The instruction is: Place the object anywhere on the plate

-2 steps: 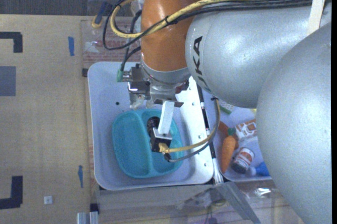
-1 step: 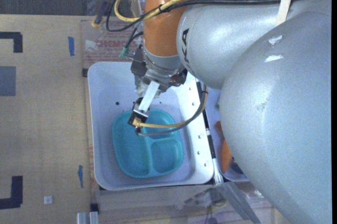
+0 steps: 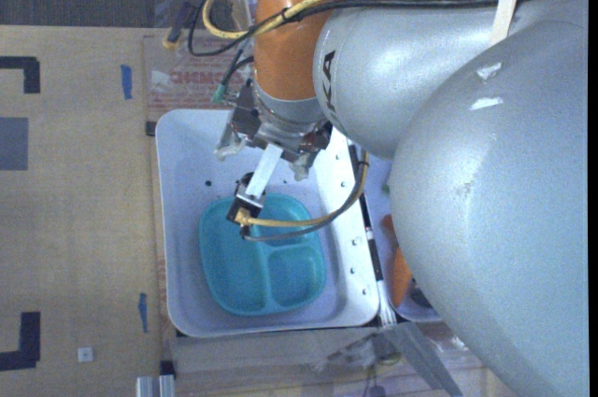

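Observation:
A teal plate (image 3: 266,269) with divided compartments lies in the near half of the left white bin (image 3: 182,199). My gripper (image 3: 268,146) hangs over the far half of that bin, just beyond the plate's far rim, under the orange wrist band. No object shows on the plate's visible surface. In the right bin (image 3: 378,199), an orange object (image 3: 400,276) peeks out from beneath the arm, mostly hidden.
The big grey arm covers most of the right bin and the right side of the view. A wooden bench top with blue tape marks (image 3: 126,82) stretches left of the bins. Boxes and cables crowd the far edge.

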`<state>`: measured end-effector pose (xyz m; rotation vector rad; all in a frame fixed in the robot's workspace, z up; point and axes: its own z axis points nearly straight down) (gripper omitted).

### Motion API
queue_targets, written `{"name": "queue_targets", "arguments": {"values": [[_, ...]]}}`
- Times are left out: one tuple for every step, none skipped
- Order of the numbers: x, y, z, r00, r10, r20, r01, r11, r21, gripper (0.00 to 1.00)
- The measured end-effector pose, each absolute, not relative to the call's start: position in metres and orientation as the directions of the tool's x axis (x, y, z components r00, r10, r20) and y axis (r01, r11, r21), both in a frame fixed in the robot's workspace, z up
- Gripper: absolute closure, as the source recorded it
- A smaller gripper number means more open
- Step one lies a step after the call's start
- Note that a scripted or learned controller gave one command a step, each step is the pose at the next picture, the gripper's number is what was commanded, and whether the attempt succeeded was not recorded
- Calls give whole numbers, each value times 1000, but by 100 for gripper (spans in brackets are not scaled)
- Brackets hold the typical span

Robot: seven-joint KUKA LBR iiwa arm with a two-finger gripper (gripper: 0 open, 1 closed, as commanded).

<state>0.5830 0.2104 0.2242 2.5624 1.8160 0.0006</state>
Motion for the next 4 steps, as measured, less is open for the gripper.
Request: {"name": "queue_targets", "arguments": {"values": [[583,211,234,329,944,0,944,-329,3,100],[583,212,234,329,944,0,944,-329,2,0],[584,212,244,327,945,0,945,-327,4,100],[526,195,240,337,942,-2,942,-337,-4,100]]}}
